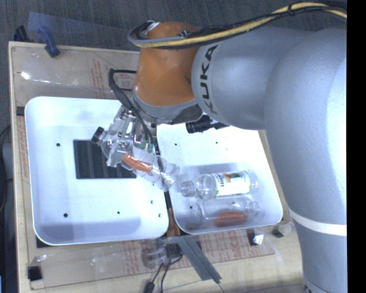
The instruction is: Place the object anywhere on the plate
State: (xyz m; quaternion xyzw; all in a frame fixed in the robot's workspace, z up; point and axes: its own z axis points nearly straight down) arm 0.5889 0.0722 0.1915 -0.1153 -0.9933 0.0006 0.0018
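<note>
Gripper (pixel 129 146) gripped a clear bottle (pixel 147 166) whose long axis trailed toward the right bin; the dark plate (pixel 88 159) lay just beside its fingertips.

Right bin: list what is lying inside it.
In the right bin, two clear plastic bottles lie on their sides: one with a green and orange label, one with an orange label nearer the front. The arm covers the bin's far part.

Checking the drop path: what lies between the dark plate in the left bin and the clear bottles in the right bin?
In the camera view, the gripper sits at the dark plate's right edge, with an orange-capped clear bottle slanting across the bins' shared rim toward the clear bottles.
</note>
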